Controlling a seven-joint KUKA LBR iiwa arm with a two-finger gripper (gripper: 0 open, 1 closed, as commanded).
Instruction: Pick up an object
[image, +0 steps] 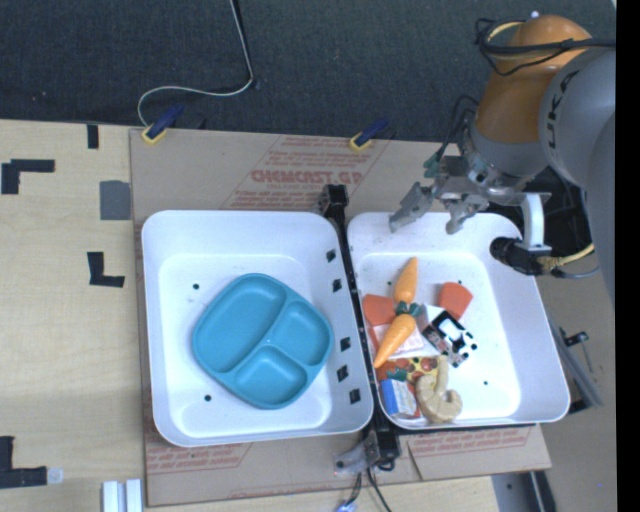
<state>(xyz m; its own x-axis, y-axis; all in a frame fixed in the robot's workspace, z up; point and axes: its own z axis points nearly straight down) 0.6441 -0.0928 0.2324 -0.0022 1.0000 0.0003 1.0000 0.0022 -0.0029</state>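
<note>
My gripper (433, 217) hangs open over the back rim of the right bin (520, 330), its two grey fingers spread apart with nothing between them. Below it in the right bin lies a pile of toy food: an orange carrot (394, 338), a smaller orange piece (406, 279), a red-orange block (455, 297), a black-and-white checkered item (450, 334), a beige peanut-shaped piece (438, 396) and a red, blue and white packet (398, 392). The gripper is above and behind them, touching none.
The left bin (165, 300) holds a blue divided plate (262, 340). A black clip strip (345, 300) joins the two bins. Both stand on a cardboard sheet (280, 170). A white cable (200, 92) loops across the dark floor at the back.
</note>
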